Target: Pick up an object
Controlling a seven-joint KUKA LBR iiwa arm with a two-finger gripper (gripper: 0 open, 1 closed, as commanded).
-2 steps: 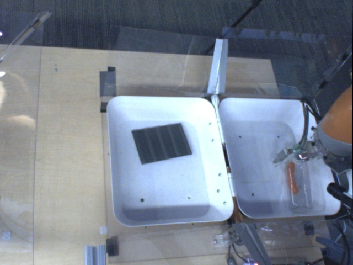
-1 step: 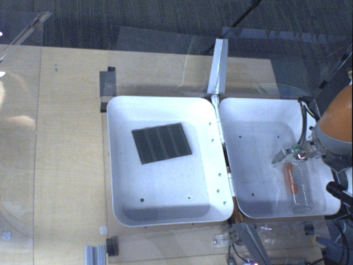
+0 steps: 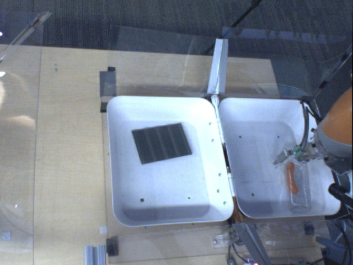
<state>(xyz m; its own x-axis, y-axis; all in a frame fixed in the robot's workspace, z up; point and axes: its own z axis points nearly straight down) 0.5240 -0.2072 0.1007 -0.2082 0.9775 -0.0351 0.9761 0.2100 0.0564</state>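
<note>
**Robot hand low in the right bin, over a clear packet with an orange item**

Nearest the camera, along the bottom edge, the wooden tabletop carries some clamps and loose cables. Just beyond sit two shallow white bins, touching along their inner edges.

The right bin holds a clear plastic packet with a slim orange object inside, lying close to the bin's right wall. The robot's hand is down at the packet's upper end, reaching in from the right below the arm's orange band. Whether the hand is released or clenched cannot be told; it is small and partly blurred, and nothing is clearly seen between its tips.

The left bin holds a dark grey ribbed rectangular pad, lying flat and slightly turned, well apart from the hand.

Farther back, a metal post rises where the bins meet.

Likely risks: the packet looks slick and flat, so the tips could slide off or pinch only loose film. Its closeness to the wall may also block one side.
</note>
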